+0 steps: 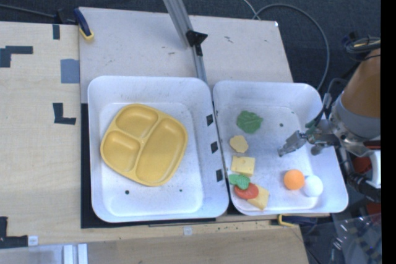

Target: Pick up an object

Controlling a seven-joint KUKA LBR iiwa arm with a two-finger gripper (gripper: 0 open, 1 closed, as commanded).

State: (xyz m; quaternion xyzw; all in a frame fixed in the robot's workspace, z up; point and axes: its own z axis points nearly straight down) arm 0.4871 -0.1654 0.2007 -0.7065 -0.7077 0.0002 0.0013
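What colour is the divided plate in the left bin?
Yellow; the divided plate shows plainly in the camera view.

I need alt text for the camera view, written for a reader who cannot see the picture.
Seen from above, a grey robot arm's hand reaches from the right over the right shallow white bin, which holds small toy foods: a green leafy piece, yellow blocks, an orange ball and a white ball. The left white bin holds a yellow divided plastic plate.
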